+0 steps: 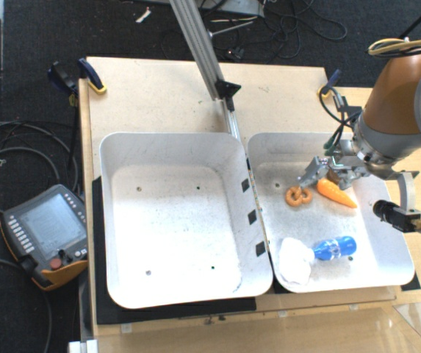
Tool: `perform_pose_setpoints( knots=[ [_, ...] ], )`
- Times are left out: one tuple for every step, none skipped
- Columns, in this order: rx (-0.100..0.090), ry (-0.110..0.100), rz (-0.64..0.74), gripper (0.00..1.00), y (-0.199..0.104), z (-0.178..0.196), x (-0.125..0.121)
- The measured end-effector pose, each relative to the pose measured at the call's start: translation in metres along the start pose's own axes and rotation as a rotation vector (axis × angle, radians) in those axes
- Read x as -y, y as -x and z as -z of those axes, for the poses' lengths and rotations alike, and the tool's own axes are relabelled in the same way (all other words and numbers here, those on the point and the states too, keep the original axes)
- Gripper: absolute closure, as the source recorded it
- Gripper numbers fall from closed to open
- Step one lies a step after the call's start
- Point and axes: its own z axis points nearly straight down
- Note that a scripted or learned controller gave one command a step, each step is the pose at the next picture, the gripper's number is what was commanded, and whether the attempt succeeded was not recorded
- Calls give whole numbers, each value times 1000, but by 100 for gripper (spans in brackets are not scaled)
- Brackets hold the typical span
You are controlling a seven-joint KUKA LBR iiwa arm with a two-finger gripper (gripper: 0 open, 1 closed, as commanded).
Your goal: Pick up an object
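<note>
A: What takes up most of the bench [159, 87]?

B: Two white bins. The left bin [122, 153] is the bigger one, and the right bin [386, 271] sits just beside it, their rims touching along the middle.

A: And the arm?

B: The arm [405, 105] comes in from the right, its orange band over the far right corner of the right bin. The gripper [326, 173] hangs low over the far part of that bin, just above a carrot [339, 193].

A: Is it gripping anything?

B: I cannot tell how the jaws stand; the fingers are too small and blurred to read, and I see nothing between them.

A: What lies in the right bin?

B: The carrot, near the middle, pointing right and near. Just left of it, a small pretzel [297, 195]. Nearer, a blue bottle [333, 248] lies on its side, touching a white cloth [294, 259] at the near left corner.

A: Anything off the bench?

B: A hand controller [45, 230] on the floor at the left.
</note>
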Motion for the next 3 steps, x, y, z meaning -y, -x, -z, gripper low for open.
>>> perform_pose_setpoints(
  knots=[
    [1, 5, -2, 0, 0, 3, -1],
    [0, -1, -2, 0, -7, -56, 6],
    [1, 3, -2, 0, -8, -101, 6]
  ],
)
